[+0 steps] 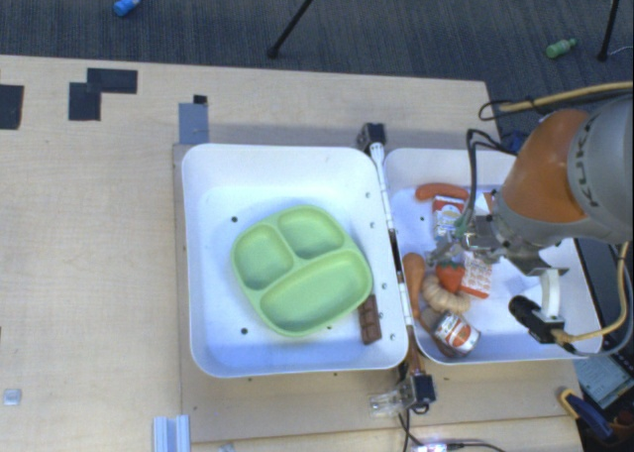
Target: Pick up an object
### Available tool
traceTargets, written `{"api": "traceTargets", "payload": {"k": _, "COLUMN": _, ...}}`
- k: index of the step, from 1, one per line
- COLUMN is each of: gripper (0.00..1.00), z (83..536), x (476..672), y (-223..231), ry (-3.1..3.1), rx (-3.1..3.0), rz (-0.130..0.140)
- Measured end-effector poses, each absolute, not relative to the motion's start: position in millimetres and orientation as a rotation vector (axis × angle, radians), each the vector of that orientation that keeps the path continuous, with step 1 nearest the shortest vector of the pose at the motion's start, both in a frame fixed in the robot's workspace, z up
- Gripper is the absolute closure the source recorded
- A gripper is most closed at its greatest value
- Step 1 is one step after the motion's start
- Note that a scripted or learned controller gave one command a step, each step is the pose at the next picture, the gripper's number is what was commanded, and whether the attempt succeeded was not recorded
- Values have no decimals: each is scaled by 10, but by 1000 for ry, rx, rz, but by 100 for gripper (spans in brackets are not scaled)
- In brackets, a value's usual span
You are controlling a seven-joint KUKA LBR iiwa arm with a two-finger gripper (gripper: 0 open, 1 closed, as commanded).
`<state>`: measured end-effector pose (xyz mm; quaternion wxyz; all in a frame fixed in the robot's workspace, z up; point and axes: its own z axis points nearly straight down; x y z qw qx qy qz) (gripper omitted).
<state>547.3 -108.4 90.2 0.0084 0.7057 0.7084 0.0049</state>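
Observation:
The right bin (503, 343) holds a jumble of small items. A red sausage (441, 191) lies at its far side, an orange carrot (413, 275) along its left wall, a tan bread roll (434, 293) beside the carrot, and a small can (456, 333) near the front. A red and white packet (477, 280) lies in the middle, partly under the arm. My gripper (459, 242) hangs low over the middle of this pile, just above the packet and a small red item (451, 277). The wrist hides what lies right beneath it.
The left bin (198, 242) carries a green divided plate (302, 269) and a brown bar (369, 321) at its right front edge. A ridge with a black clamp (372, 133) divides the bins. The grey and orange arm (555, 182) covers the right bin's right side.

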Motion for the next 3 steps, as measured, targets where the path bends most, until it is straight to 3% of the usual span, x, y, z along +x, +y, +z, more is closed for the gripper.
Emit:
{"api": "traceTargets", "payload": {"k": 1, "gripper": 100, "z": 1031, "x": 5501, "y": -1103, "ry": 2206, "rx": 2199, "rz": 20}}
{"api": "traceTargets", "payload": {"k": 2, "gripper": 100, "z": 2468, "x": 4880, "y": -1039, "ry": 2222, "rx": 2214, "rz": 5}}
{"api": "traceTargets", "payload": {"k": 3, "gripper": 0, "z": 2464, "x": 4878, "y": -1037, "ry": 2224, "rx": 2215, "rz": 4}}
